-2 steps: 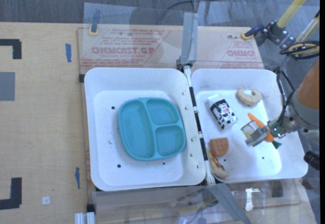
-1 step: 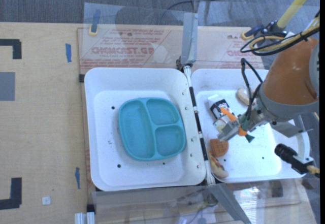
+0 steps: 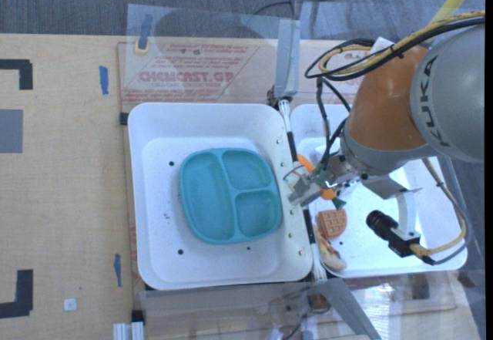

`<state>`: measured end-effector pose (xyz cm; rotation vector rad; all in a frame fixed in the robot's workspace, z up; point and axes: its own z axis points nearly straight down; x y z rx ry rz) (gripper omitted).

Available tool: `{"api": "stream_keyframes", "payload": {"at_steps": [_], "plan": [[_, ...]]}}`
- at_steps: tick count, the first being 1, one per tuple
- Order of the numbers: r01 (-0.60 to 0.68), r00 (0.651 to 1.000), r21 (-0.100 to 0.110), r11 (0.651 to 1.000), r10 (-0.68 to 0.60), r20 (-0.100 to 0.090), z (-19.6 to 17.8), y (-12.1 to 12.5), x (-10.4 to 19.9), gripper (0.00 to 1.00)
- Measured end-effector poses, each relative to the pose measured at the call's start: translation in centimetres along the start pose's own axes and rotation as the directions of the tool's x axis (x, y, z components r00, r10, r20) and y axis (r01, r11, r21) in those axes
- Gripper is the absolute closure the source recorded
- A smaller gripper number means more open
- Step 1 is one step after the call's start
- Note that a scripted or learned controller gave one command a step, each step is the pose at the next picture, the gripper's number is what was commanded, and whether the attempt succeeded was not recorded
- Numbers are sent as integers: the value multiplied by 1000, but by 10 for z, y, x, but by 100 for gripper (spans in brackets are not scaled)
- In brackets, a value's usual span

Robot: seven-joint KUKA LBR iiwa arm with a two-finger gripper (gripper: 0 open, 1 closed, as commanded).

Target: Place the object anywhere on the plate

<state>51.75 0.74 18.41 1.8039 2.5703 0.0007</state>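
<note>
Over the right-hand shallow white bin [image 3: 431, 254] hangs the grey KUKA arm with its orange band [image 3: 389, 111], reaching in from the right and hiding much of that bin's floor. Beside it on the left, the other shallow white bin [image 3: 154, 146] holds the teal three-compartment plastic plate [image 3: 229, 194], which lies flat near the bin's middle with nothing on it. Both bins rest on the pale wooden bench [image 3: 62, 176], marked with black squares and bits of blue tape.

Below the wrist, the two-finger gripper [image 3: 312, 186] sits right at the divide between the two bins, close to the plate's right edge. A small orange object [image 3: 307, 163] shows just beside it, but whether the gripper is closed on it, or on anything, cannot be told from this angle.

Just under the gripper, in the right bin, lies a small brown waffle-patterned piece [image 3: 332, 222], and below that a pale rounded item [image 3: 333, 257] near the bin's front left corner.
</note>
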Motion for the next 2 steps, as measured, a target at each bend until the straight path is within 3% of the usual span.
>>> {"api": "stream_keyframes", "payload": {"at_steps": [1, 2], "plan": [[-27, 1000, 0, 1000, 27, 0, 0, 21, 43, 100], [-26, 1000, 0, 1000, 26, 0, 0, 21, 44, 0]]}}
